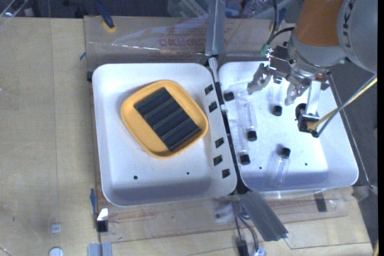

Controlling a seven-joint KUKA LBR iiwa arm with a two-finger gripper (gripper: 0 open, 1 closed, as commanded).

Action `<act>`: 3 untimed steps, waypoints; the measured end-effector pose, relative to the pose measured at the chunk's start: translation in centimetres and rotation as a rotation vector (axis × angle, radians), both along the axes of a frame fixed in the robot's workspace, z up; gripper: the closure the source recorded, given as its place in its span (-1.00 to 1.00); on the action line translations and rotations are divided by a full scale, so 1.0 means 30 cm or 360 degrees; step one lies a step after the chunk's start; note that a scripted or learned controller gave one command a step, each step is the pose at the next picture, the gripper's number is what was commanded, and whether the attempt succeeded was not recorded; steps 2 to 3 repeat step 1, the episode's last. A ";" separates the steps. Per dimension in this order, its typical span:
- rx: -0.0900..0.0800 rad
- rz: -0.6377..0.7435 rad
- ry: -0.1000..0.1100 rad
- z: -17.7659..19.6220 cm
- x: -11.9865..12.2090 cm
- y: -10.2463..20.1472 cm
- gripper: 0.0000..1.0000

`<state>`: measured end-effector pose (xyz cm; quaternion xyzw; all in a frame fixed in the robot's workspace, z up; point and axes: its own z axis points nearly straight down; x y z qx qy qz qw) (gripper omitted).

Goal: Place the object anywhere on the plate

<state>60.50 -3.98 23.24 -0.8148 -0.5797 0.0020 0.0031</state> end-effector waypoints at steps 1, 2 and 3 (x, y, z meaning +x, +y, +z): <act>-0.0001 -0.0128 0.0001 0.018 -0.036 0.083 -1.00; -0.0001 -0.0128 0.0001 0.018 -0.036 0.083 -1.00; -0.0001 -0.0128 0.0001 0.018 -0.036 0.083 -1.00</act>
